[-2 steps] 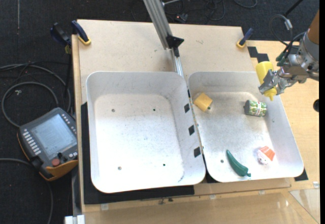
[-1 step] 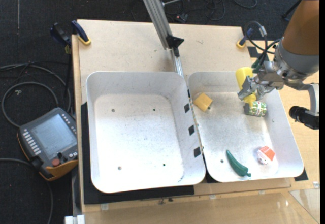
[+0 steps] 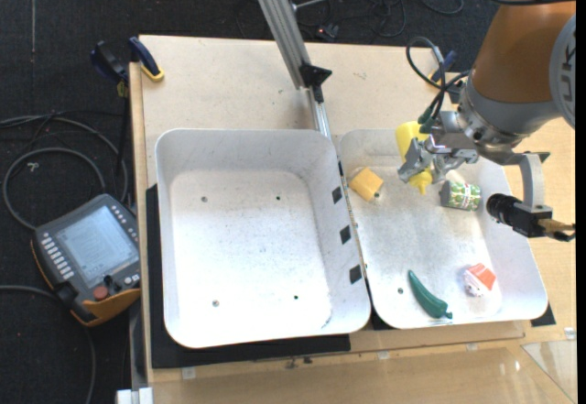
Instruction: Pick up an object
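The right bin (image 3: 513,237) holds several objects. My gripper (image 3: 423,164) hangs low over its far part, right on top of a long yellow object (image 3: 408,138). That object shows above the gripper and again just below it. A yellow block (image 3: 366,183) lies to the gripper's left near the divider. To its right rests a green and white can (image 3: 461,196). Near the front edge lie a green pepper-like piece (image 3: 428,294) and a small red and white item (image 3: 478,279).
The left bin (image 3: 183,164) sits beside the right one, with dark clips along the shared wall (image 3: 346,233). A slanted metal pole (image 3: 279,13) ends at the bins' far edge. A black fitting on the arm (image 3: 517,212) hangs over the right bin's right side.
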`<state>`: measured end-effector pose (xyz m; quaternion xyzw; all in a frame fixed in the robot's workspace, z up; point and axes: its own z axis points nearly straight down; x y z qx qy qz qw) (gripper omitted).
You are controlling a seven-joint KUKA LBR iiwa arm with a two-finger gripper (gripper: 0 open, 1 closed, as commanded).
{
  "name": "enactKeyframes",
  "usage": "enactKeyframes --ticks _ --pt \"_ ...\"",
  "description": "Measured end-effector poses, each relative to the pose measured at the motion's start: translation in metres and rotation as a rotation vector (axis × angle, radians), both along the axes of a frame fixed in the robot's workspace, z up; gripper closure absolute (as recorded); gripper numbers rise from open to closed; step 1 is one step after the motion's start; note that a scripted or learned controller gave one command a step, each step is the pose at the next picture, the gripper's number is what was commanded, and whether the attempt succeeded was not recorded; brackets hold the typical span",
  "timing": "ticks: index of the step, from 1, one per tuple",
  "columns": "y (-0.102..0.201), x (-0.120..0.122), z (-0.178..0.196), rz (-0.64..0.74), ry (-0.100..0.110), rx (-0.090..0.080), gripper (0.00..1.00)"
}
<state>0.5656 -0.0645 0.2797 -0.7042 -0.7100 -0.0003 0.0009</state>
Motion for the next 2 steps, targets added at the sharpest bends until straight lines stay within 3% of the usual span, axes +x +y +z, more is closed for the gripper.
enactKeyframes --ticks 2 --pt "0.107 0.001 -0.016 0.0 0.002 0.0 1.0"
